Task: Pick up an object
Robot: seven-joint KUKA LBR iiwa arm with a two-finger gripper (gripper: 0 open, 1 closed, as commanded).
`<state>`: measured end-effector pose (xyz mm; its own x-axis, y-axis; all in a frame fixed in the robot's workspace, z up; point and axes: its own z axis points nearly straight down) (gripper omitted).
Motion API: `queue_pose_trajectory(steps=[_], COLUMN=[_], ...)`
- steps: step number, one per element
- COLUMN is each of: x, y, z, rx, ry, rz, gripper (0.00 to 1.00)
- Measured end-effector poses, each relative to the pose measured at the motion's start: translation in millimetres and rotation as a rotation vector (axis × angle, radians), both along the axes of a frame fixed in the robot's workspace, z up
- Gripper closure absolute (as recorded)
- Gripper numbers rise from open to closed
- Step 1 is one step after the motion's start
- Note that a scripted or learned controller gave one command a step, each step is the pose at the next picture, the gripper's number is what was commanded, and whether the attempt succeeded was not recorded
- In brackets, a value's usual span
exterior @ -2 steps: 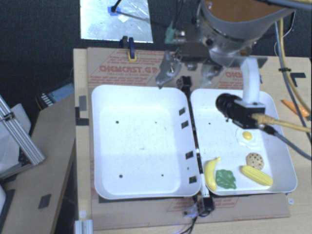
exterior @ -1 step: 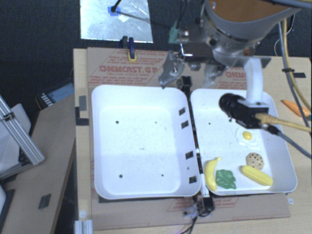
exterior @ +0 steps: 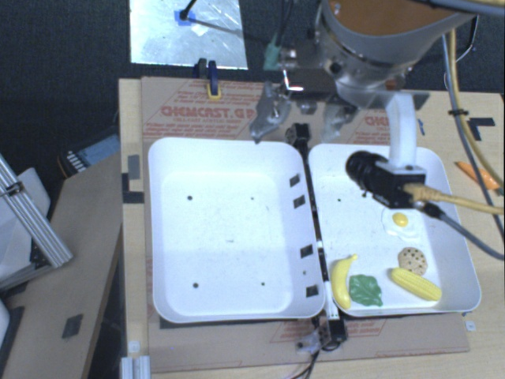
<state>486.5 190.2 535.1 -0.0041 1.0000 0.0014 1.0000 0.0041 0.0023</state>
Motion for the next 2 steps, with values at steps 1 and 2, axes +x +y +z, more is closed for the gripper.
queue_pose_trajectory(steps=[1,2], x=[27.4,6.7], y=[44.3,44.7], z=[-241.5,-127.6], rx=[-0.007,0.005], ry=[0.016,-0.009], rz=[0.001,0.002], gripper=[0.00,0.00])
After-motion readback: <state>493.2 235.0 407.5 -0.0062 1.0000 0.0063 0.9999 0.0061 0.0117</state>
